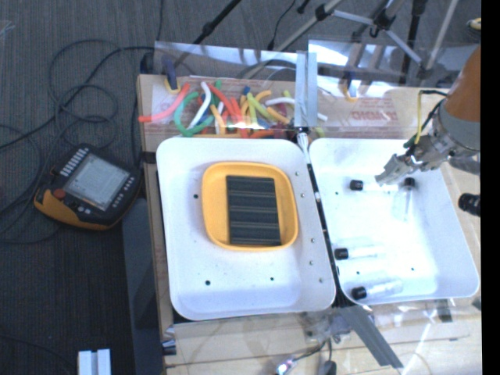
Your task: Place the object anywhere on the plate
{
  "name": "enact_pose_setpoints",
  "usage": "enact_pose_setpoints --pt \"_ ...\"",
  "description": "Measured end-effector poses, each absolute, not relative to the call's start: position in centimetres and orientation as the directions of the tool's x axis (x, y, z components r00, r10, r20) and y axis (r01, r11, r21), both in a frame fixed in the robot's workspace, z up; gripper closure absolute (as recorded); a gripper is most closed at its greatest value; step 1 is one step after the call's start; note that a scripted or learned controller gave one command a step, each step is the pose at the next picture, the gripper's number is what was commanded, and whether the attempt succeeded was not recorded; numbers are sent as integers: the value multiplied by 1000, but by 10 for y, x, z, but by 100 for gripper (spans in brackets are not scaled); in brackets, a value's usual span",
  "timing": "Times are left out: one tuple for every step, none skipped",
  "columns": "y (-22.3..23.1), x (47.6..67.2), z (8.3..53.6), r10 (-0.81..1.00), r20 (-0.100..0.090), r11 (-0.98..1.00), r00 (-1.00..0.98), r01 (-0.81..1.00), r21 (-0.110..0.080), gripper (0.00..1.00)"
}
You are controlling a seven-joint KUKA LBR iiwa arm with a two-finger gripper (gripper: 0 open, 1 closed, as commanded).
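Metal two-finger gripper hovers over the right glossy white bin, fingers' state unclear. Clear plastic tubes with black caps lie there; rounded yellow plate sits left.

We see the yellow plate clear around its dark slab; three clear tubes clutter the right bin.

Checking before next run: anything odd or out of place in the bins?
Nothing spilled or damaged. The yellow plate sits flat in the left bin, a dark ridged pad on it. Clear tubes lie scattered in the right bin beneath the gripper.
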State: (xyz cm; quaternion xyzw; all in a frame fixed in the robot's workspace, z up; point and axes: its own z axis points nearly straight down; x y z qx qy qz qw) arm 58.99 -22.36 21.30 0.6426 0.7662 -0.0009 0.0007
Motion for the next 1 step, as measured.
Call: enact_pose_setpoints --pt "-224 590 213 985 -2 174 -174 985 -1 0"
